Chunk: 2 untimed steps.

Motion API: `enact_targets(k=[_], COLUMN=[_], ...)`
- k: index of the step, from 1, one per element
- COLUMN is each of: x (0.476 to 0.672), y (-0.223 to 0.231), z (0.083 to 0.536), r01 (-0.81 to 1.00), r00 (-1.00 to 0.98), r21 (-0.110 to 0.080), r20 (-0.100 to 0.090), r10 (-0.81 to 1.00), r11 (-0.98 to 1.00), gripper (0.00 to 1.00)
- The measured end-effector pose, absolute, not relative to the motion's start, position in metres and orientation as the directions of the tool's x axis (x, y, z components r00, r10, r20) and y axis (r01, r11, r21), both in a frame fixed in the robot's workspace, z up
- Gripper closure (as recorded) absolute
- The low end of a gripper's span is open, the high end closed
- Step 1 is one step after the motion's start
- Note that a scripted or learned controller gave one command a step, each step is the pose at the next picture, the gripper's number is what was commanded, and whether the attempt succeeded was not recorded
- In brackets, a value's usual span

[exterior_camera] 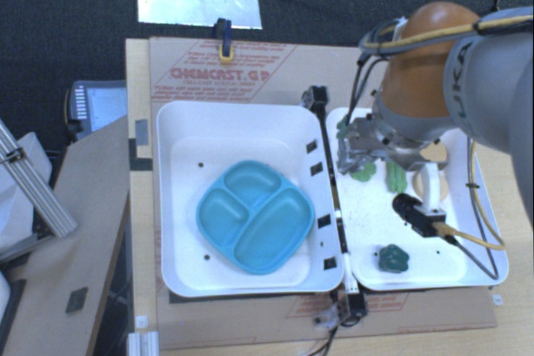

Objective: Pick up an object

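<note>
My gripper [360,156] is low in the right bin [417,279], near its upper left, under the orange wrist band. A light green object [364,172] lies right at the gripper's tip. Beside it to the right are a green oblong piece [395,177] and a pale cream object [430,183], partly hidden by the arm. A dark green lumpy object [393,258] sits alone near the front of the right bin.
The left bin [179,129] holds a blue divided plate [254,215]. A black divider with clips [327,179] runs between the bins. A black cable fitting [420,215] and a yellow cable hang over the right bin. A cardboard sheet [221,71] lies behind the bins.
</note>
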<state>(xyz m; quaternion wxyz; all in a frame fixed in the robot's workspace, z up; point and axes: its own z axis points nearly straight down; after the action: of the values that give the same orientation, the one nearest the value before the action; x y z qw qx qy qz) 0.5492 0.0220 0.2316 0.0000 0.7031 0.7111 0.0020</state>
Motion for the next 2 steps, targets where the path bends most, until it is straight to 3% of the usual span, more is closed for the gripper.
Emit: enact_targets(k=[1, 2], x=[0.561, 0.559], y=[0.067, 0.110], z=[0.230, 0.226], r01=[1.000, 1.000], r00=[-0.010, -0.009], r21=[0.002, 0.002], r20=[0.002, 0.002], r10=[1.000, 1.000], r11=[0.010, 0.009], gripper=[1.00, 1.00])
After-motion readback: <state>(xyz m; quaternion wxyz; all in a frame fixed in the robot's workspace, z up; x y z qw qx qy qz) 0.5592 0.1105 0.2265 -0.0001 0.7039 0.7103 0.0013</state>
